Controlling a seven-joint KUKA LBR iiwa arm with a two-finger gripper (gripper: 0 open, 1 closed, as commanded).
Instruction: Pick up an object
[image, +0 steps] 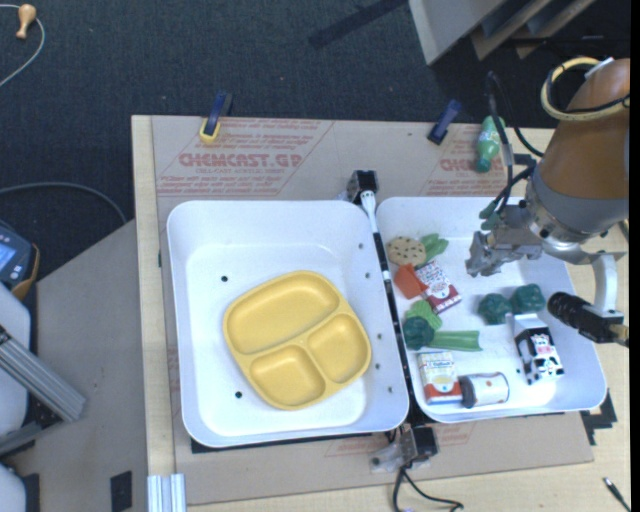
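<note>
— Why is the end effector (487, 256) up over the right bin (585, 395)?

— That's where the toys are, all jumbled, like the green blocks (508, 304) just below it. It holds nothing I can see. Open or closed? I can't tell.

— And the yellow tray (296, 340)?

— Alone in the left bin (190, 300).

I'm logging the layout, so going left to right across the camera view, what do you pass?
Yellow divided tray → round cookie → green toy bean pod → gripper → black and white toy cow
</note>
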